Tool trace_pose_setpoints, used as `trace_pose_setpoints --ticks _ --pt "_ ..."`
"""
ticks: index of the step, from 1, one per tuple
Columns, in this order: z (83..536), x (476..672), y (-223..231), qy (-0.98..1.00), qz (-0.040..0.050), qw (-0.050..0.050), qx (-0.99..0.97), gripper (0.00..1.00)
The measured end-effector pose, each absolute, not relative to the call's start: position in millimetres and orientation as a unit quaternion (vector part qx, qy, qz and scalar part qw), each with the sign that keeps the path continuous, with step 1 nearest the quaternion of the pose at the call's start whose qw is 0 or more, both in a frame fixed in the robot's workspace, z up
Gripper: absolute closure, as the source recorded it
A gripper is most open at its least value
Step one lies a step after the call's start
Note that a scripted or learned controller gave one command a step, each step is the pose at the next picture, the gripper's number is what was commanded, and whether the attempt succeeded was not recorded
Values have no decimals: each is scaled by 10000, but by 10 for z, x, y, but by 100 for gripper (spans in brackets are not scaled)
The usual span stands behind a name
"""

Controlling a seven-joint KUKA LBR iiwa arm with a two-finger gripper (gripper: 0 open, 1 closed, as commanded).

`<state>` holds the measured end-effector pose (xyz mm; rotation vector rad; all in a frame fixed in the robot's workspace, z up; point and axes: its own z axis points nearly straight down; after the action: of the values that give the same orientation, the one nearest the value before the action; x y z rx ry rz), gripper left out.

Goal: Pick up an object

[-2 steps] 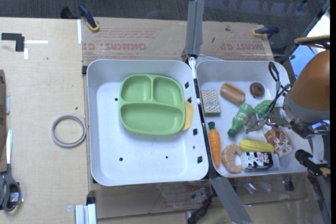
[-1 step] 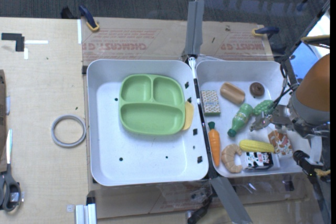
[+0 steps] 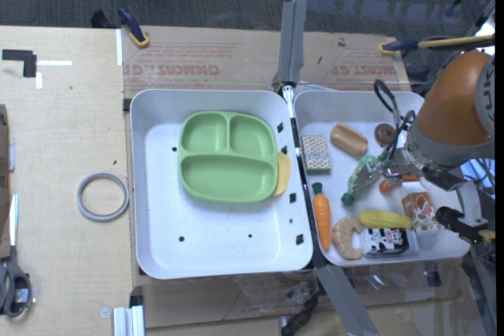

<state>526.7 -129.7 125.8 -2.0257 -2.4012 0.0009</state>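
White plastic bins (image 3: 150,193); perhaps glossy green wrapper (image 3: 364,173).

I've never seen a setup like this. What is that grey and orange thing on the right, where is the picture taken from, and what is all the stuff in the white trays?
That is a robot arm, reaching in from the right. One fixed camera looks down on the bench at a slant. Two shallow white bins sit side by side. The left bin holds a green divided plate. The right bin holds toy food: a carrot, a corn cob, a bread roll, a croissant and a few small packets. The arm's gripper hangs low over the middle of that bin, by a small green item; whether it grips anything is unclear.
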Motion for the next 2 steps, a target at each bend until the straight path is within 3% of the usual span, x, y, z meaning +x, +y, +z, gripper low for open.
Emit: trace_pose_setpoints --ticks 1,2 --pt "936 6004 -1550 -8138 -11 -15 -5812 0" --pt "941 5964 -1529 -7686 -27 -9 -6397 0"
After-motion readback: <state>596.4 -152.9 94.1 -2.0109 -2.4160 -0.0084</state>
